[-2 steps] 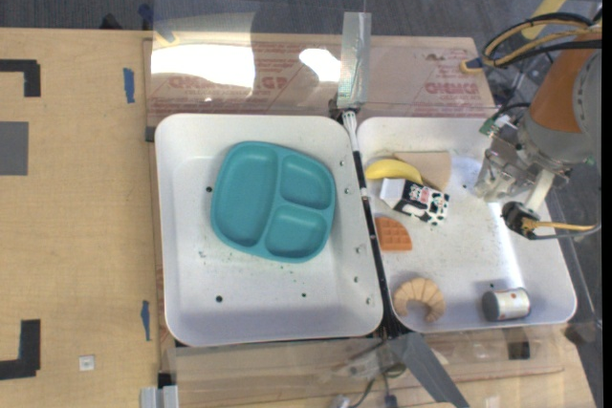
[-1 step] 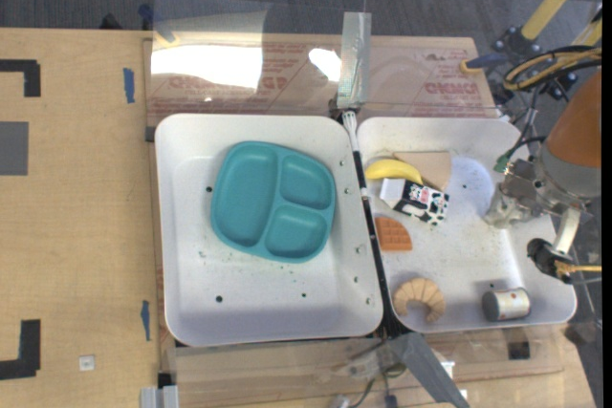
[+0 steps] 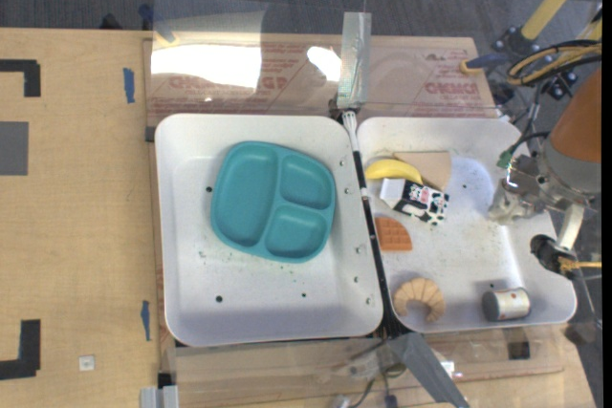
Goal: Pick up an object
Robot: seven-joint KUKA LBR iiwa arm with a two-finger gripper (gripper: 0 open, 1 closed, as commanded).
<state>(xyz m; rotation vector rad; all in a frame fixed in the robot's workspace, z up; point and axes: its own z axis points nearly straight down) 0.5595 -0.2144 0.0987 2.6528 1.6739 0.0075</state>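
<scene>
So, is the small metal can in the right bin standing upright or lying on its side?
Lying on its side. The metal can shows its rounded wall from above, with one flat end facing left, near the right bin's front edge.

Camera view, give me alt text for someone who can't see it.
A grey robot arm with an orange band reaches from the right over the right white bin, its gripper above the bin's right side. That bin holds a yellow banana, a tan croissant, a silver metal cylinder and a black-and-white patterned carton. The left white bin holds a teal three-compartment plate.
</scene>
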